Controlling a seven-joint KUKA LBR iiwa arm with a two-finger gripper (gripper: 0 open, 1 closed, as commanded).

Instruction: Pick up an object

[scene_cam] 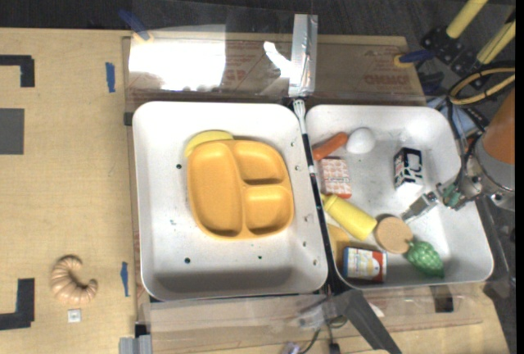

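The right bin [471, 205] holds several small objects. An orange carrot-like piece [329, 145] and a white ball [359, 140] lie at its back. A black-and-white carton [407, 166] stands near the middle, with a pink packet [336, 177] to its left. A yellow bottle [351, 215], a round wooden piece [393, 233], a green bumpy toy [426, 256] and a red-labelled can [363, 263] lie toward the front. My gripper [426, 205] reaches in from the right, low over the bin floor. It sits just right of the wooden piece and below the carton, and holds nothing I can see.
The left bin [155, 180] holds an orange divided tray [239, 187] with a yellow item [205, 138] behind it. A croissant-shaped toy [74, 279] lies on the bench at the front left. A clear panel [221, 57] stands behind the bins. Cables and yellow bars are at the back right.
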